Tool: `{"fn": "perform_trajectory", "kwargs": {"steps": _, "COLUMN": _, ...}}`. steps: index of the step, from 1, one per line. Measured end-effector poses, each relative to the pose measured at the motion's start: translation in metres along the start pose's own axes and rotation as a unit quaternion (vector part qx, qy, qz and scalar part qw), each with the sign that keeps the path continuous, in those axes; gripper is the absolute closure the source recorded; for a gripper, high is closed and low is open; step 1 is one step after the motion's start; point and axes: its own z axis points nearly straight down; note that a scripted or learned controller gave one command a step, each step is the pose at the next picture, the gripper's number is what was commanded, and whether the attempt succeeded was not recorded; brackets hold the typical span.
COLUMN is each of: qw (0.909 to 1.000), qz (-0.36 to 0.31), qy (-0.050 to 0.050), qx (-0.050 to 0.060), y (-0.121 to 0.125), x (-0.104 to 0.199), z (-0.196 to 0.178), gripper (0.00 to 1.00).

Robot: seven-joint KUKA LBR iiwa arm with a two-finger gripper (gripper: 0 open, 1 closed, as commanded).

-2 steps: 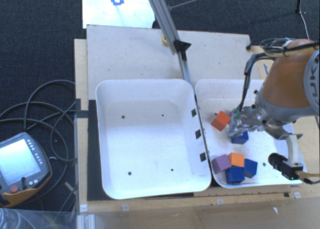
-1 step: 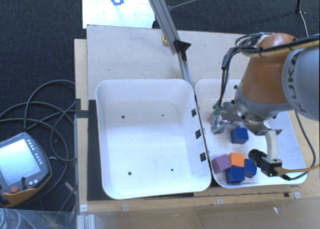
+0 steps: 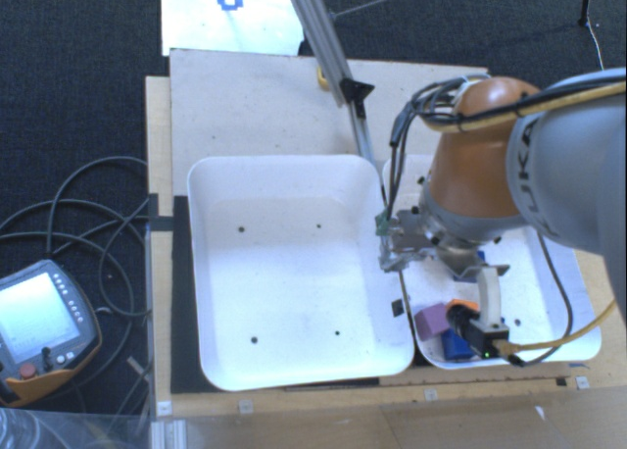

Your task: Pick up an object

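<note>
Grey arm (image 3: 578, 173) with a glossy orange band (image 3: 480, 163) over the right bin (image 3: 534, 302), a shallow white tray with rounded corners. The metal gripper (image 3: 416, 253) hangs at the bin's left side; whether it is released or clenched cannot be told. At the bin's front edge, close together, are a matte purple block (image 3: 431, 320), an orange piece (image 3: 460, 310) and a blue piece (image 3: 453, 345). The left bin (image 3: 211, 241) is smooth and white.

Rounded grey arm (image 3: 576, 168), glossy orange band (image 3: 478, 158) above the wrist, looping black cables (image 3: 409, 122), metal hand (image 3: 404, 249)
</note>
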Motion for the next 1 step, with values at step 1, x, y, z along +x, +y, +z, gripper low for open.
{"fn": "perform_trajectory", "kwargs": {"steps": 1, "qw": 1.0000, "qz": 0.000, "qy": 0.000, "qx": 0.000, "y": -0.0003, "x": 0.0470, "z": 0.0045, "gripper": 1.00}}
